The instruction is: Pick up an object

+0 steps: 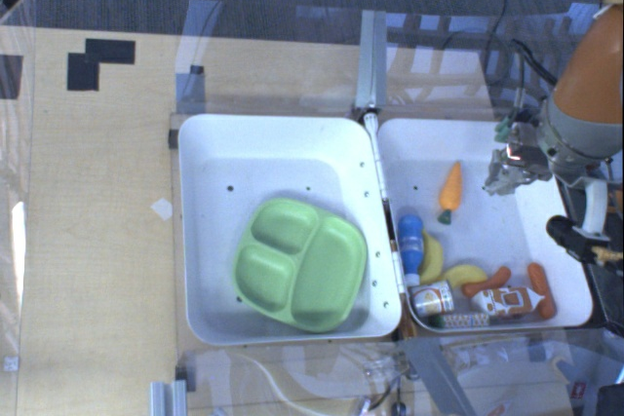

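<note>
My gripper point(504, 178) hangs over the back part of the right bin point(478, 133), its metal fingers pointing down. Just left of it an orange toy carrot point(449, 189) lies on the bin floor, apart from the fingers. Nothing shows between the fingers. Along the bin's left and front sides lie a blue bottle point(410, 238), a yellow banana point(441, 260), a can point(433, 298), a small carton point(506, 303) and red-orange sausages point(539, 287).
The left bin point(210, 170) holds a green divided plate point(300, 261). A metal post point(369, 63) stands behind the seam between the bins. The arm's orange band point(593, 73) and black fittings point(577, 244) crowd the right bin's right side.
</note>
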Motion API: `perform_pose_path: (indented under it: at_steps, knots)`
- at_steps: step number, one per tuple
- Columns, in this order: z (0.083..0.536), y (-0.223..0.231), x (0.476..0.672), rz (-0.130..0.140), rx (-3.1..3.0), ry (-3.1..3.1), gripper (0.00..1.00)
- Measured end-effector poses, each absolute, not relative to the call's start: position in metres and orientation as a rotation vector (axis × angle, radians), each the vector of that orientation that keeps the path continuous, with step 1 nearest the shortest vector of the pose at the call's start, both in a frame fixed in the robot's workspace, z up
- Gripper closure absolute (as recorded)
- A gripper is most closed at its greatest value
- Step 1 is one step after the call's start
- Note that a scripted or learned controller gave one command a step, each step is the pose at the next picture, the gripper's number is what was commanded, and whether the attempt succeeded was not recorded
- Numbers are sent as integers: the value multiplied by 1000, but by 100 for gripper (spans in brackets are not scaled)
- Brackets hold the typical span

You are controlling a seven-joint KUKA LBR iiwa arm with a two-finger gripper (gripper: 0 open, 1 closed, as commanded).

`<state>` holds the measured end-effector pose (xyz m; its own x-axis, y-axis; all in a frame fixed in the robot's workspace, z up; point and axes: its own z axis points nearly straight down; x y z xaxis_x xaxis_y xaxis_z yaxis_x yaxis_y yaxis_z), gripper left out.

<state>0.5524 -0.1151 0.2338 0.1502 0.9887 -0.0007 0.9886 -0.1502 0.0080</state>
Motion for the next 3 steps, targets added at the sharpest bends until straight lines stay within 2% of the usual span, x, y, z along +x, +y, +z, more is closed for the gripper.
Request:
perform_pose_path:
  at_steps: [1, 2, 3]
  knots:
    - [234, -115, 552, 6, 2377, 2044, 0]
    - [89, -122, 582, 13, 2220, 2207, 0]
    - [102, -119, 585, 21, 2210, 2213, 100]
